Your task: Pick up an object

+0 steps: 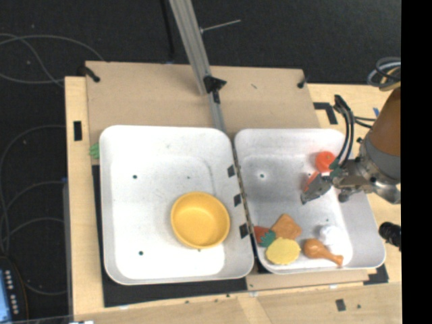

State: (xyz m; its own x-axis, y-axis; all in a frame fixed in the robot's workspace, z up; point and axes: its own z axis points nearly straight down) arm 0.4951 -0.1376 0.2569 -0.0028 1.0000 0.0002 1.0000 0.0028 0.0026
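My gripper (pixel 316 186) hangs over the middle of the right bin (pixel 270 150), reaching in from the right. Just above it and to its right is a small red-orange object (pixel 325 159), and a bit of red shows at the gripper's upper edge. Whether that object is touching the gripper is unclear. Along the bin's front edge lie an orange wedge (pixel 287 226), a yellow round piece (pixel 282 251), a brown drumstick (pixel 322 250), small red and green pieces (pixel 263 235) and a small white item (pixel 328 233).
The left bin (pixel 135 160) holds a yellow bowl (pixel 199 219) near its front right. A grey metal pole (pixel 192 39) slants up from between the bins at the back. Black cables (pixel 345 123) run along the arm.
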